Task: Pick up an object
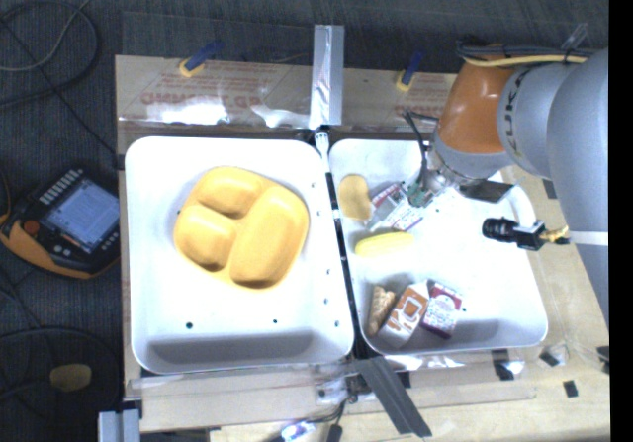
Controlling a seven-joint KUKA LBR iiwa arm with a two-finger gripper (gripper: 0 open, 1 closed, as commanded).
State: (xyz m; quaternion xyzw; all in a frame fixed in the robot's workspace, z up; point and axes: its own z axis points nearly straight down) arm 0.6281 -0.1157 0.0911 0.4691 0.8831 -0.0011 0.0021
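The end effector [419, 195] is hanging low in the right bin [514, 262], just beside a red-and-white packet [398, 211]; whether it is gripping anything cannot be told. A yellow banana-shaped piece [384, 244] is lying near the packet, and a large yellow lobed cushion [240, 225] is sitting in the left bin [158, 331].

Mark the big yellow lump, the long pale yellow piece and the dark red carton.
big yellow lump [238, 220]: camera view, where its lobes meet.
long pale yellow piece [384, 243]: camera view, its middle.
dark red carton [444, 310]: camera view, its top face.

cushion [240, 225] in left bin [158, 323] | cartons [442, 311] in right bin [504, 282]
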